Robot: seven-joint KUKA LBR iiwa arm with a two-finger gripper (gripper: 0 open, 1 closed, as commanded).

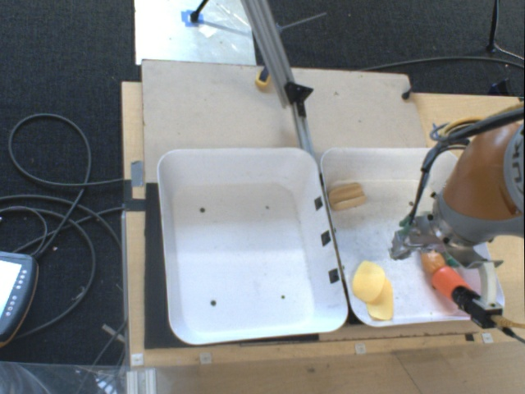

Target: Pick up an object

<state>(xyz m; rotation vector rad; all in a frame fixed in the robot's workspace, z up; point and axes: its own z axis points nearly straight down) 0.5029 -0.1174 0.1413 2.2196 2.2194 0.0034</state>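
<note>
The right bin (373, 167) holds a tan wooden block (346, 195) near its left wall, and a yellow, chip-like piece (371, 286) at its front left. An orange carrot-like object (440, 276) lies at the front right, partly under the arm. My gripper (408, 241) hangs low over the right bin's middle, just left of the orange object and right of the yellow piece. The wrist with its orange band (484, 179) covers the bin's right side.
The left bin (238, 245) stands beside the right one, the two sharing a divider with black clips (326, 238). A grey metal pole (275, 48) slants across the back board. Cables lie on the dark floor at the left, by a tablet (12, 290).
</note>
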